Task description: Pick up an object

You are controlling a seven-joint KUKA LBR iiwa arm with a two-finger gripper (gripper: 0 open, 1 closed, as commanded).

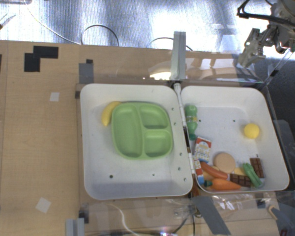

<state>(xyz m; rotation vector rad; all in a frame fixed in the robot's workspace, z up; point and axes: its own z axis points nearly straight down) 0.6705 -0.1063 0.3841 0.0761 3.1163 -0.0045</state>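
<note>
I see the left bin (96, 181) holding a green divided plate (140, 130), smooth plastic, with a banana (107, 113) touching its left rim. Right of the plate, the right bin (226, 109) has a round yellow ball (251, 130). My gripper (249, 47) hangs above and well apart from the ball, grasp state unclear.

Bright, even light; glare whitens the tabletop (160, 75) just behind the left bin (96, 132); shadows soft, focus slightly soft.
</note>
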